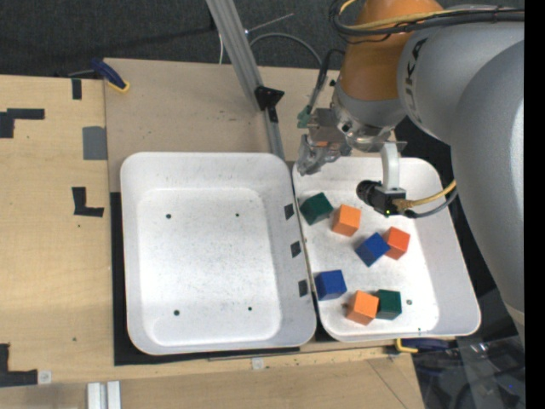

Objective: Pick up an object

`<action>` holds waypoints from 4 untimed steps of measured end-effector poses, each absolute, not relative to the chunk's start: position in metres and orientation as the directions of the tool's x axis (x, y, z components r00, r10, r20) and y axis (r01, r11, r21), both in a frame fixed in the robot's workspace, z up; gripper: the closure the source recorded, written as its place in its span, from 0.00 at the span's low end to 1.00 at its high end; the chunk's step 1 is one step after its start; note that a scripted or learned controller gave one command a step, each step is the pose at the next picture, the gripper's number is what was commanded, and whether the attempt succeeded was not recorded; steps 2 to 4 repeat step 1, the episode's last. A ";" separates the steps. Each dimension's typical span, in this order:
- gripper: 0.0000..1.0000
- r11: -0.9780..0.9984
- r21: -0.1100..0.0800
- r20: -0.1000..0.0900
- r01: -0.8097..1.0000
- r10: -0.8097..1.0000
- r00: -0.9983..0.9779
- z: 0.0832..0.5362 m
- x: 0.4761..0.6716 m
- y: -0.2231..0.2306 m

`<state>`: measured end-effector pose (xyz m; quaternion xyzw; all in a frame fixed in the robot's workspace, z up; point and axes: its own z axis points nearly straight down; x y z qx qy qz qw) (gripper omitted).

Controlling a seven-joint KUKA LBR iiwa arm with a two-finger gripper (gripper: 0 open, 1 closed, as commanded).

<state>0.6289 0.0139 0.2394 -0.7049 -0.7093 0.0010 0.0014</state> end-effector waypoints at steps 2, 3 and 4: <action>1.00 0.007 0.000 0.002 1.000 1.000 -0.007 0.245 0.641 0.067; 1.00 0.007 0.000 0.002 1.000 1.000 -0.007 0.245 0.641 0.067; 1.00 0.007 0.000 0.002 1.000 1.000 -0.007 0.245 0.641 0.067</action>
